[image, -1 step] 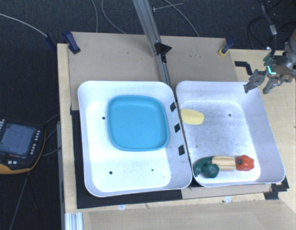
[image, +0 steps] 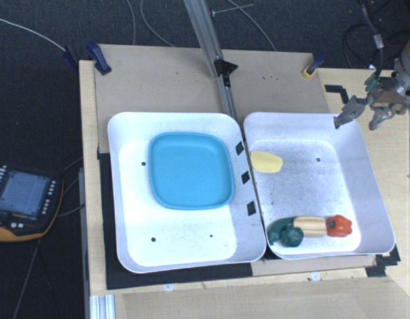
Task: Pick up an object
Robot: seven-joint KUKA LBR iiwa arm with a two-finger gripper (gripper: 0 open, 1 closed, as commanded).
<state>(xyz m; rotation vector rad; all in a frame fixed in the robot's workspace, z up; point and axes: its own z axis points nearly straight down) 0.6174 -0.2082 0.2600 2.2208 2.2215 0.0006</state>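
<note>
My pincer (image: 361,114) hung at the far right corner of the right bin (image: 364,178), just above and outside its rim, with its two dark fingers (image: 345,116) spread wide apart and nothing between them. The rest of my wrist sat beyond that corner, over the bare worktop (image: 271,78).

Everything worth picking lay inside the right bin, all of it well apart from my pincer. Nearest was a pale yellow piece (image: 266,162), resting against the bin's left wall toward the far side. Along the bin's near wall three things lay in a row, touching one another: a dark green lump (image: 286,234) at the left end, a tan roll-shaped piece (image: 309,226) in the middle, and a red, tomato-like piece (image: 339,226) at the right end. That row sat diagonally farthest from the corner where my pincer hovered; the red piece was the closest of the three to my side.

Just beside the right bin, touching it along the shared edge, stood the left bin (image: 131,244), which held a shallow blue tray (image: 190,170) toward its far side.
</note>
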